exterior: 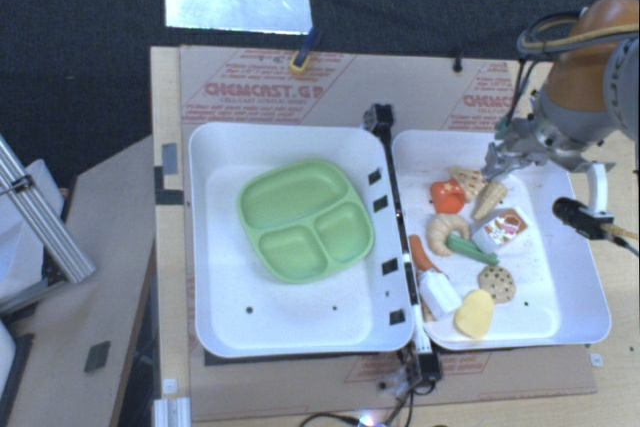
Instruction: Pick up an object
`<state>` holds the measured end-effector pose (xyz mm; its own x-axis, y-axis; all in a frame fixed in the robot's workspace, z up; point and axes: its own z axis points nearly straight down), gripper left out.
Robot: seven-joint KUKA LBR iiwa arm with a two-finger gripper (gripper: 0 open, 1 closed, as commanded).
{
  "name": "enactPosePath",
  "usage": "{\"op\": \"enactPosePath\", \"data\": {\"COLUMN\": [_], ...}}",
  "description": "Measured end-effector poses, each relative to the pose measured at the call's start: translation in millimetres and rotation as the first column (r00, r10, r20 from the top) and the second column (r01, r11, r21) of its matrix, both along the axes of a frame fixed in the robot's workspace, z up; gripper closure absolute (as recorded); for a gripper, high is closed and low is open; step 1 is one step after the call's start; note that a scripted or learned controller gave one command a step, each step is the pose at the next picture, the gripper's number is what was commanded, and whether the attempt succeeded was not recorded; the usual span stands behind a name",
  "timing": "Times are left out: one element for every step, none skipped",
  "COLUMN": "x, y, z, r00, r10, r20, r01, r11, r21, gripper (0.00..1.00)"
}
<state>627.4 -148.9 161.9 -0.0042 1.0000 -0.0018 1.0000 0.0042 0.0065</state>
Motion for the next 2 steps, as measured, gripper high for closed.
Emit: {"op": "enactPosePath", "data": {"x": [2.8,3.8], "y": [-2.0,-1.8], "z": [64.9,63.1], "r00": [1.000,1.000], "r10": [0.001,0.002], "r20": [0.001,-0.003], "r01": [-0.001,-0.002], "r11": [1.000,1.000], "r21": [0.000,0.000], "gripper": [1.00,1.00]}}
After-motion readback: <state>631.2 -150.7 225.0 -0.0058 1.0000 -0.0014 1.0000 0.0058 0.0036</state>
